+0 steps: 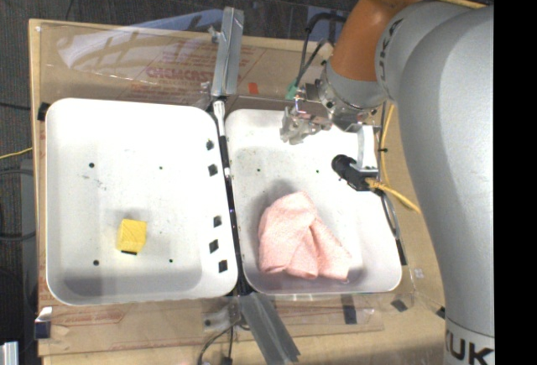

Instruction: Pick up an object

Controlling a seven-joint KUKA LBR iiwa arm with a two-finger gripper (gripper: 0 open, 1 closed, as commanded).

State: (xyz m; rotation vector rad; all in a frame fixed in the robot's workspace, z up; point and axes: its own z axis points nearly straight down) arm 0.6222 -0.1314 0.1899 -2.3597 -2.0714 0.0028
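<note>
The tool (295,127) hangs over the far edge of the right bin (252,155), near its upper left corner and well apart from anything it could pick, so in my judgement it is parked high between tries or at the start of an approach, not mid-grasp. Nothing sits between its tips. Whether it is open or closed I cannot tell — the metal parts blur together against the white bin wall and the wrist above crowds them. The pink cloth (300,239) lies bunched and folded in the near half of the right bin, close to the near rim, a soft heap that offers raised folds to pinch. The small yellow block (132,236) rests alone on the floor of the left bin (126,128), toward its near left part, well apart from the arm. Either could serve as the object; the cloth is nearer the arm's reach. A dark part with a yellow cable (354,172) hangs off the arm over the right bin's right side, and what it is stays unclear. The arm's grey body (445,145) hides the bin's right rim and the tabletop (117,61) beyond — the cloth's underside folds are likewise out of sight.
</note>
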